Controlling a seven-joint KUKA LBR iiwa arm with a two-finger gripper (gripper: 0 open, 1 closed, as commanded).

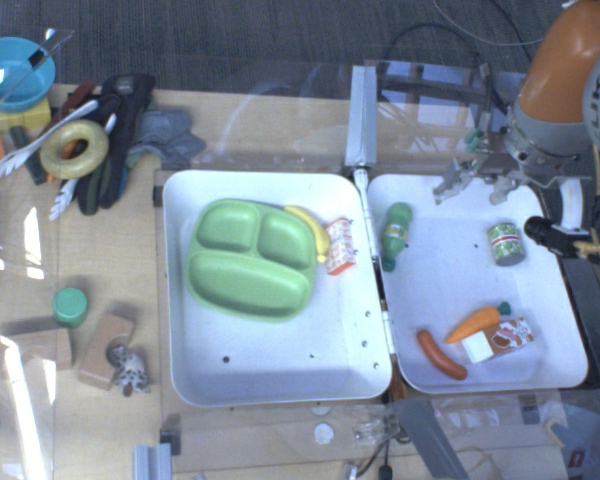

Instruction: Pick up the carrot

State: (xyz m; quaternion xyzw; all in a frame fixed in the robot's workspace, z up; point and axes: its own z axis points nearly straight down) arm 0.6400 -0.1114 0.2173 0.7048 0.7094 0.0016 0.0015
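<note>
Two white bins | left bin (180, 298): green tray (250, 258) | right bin (570, 368): carrot (475, 323) near side, touching small carton (500, 340), red sausage (441, 355) just left | gripper (477, 176) far right, fingers spread wide, holding nothing, well apart from carrot

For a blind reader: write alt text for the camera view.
The carrot lies in the right bin beside a sausage and a small carton, while the pincer hovers near that bin's far edge. The left bin holds a green tray.
</note>
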